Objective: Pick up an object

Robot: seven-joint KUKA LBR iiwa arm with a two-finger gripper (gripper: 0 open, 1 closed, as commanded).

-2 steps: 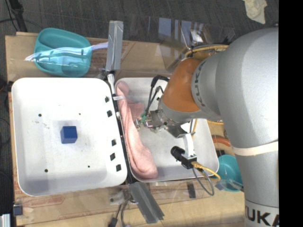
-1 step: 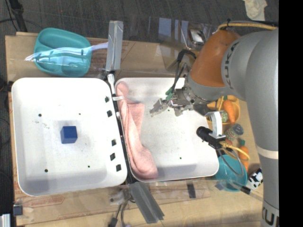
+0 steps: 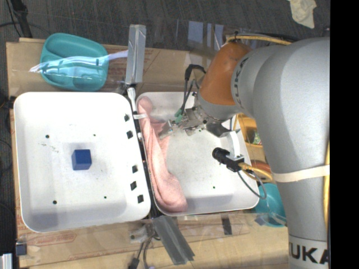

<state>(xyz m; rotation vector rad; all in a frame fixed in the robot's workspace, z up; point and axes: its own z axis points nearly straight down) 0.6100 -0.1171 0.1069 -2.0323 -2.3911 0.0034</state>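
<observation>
Arm marked "KUKA"; fingers at pink cloth, grip state cannot tell.

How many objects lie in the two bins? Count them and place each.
2. A blue cube sits in the left bin; a pink cloth lies along the right bin's left wall. The arm may hide others.

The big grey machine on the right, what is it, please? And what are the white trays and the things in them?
It is a robot arm, filmed by one camera fixed above the bench and looking down. Its end effector reaches into the right bin, close to a pink cloth lying along that bin's left wall. Whether it holds the cloth cannot be told. The left bin holds a small blue cube. A turquoise scoop lies on the bench behind the left bin.
</observation>
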